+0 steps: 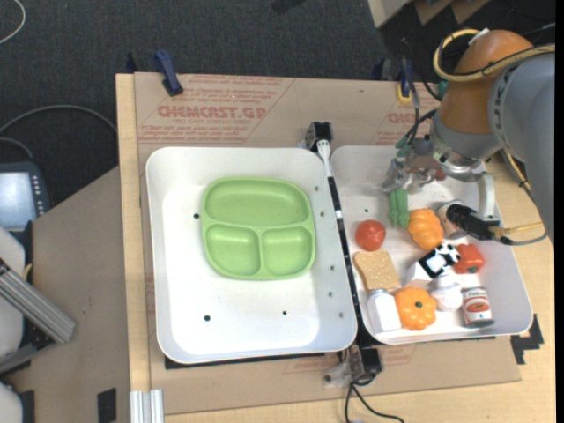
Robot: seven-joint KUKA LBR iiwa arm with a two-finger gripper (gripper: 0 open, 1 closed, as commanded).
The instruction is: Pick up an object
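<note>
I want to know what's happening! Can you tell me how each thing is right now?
gripper: low in the right bin, above the green vegetable
green vegetable: lying in the bin
green plate: flat in the left bin
tomato: resting in the bin
small can: upright
bread slice: lying flat

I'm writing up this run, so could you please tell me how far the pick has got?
Done: the arm has reached the right bin and the gripper sits low at its far end, right above the green object. In hand: nothing visibly between the fingers. Left: grasping and lifting; the tomato, bread slice and pumpkins lie untouched.
</note>
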